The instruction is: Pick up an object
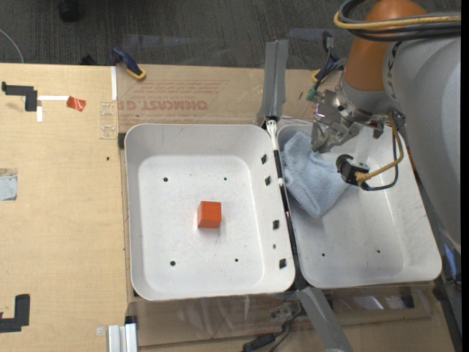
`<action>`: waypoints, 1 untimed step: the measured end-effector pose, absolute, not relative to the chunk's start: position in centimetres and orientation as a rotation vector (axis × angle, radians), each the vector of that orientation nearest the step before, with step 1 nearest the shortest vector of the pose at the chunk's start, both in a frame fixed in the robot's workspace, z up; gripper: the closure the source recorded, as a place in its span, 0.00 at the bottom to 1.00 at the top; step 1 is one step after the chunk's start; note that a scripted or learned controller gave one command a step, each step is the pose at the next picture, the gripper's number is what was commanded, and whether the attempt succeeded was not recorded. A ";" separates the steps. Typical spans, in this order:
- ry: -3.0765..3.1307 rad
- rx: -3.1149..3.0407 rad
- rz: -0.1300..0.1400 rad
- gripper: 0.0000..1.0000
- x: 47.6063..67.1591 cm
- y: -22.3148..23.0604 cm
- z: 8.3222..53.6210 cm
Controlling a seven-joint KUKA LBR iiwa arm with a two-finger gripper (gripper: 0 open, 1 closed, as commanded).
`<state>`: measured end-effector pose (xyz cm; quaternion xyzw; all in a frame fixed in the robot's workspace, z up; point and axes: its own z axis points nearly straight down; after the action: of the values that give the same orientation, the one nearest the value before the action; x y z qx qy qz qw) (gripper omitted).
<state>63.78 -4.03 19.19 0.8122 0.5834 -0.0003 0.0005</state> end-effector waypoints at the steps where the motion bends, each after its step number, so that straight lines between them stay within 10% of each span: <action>1: 1.957 2.456 -0.004 1.00 65.9 -3.0 19.0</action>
<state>65.91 -2.97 19.04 0.7820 0.6232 -0.0014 0.0005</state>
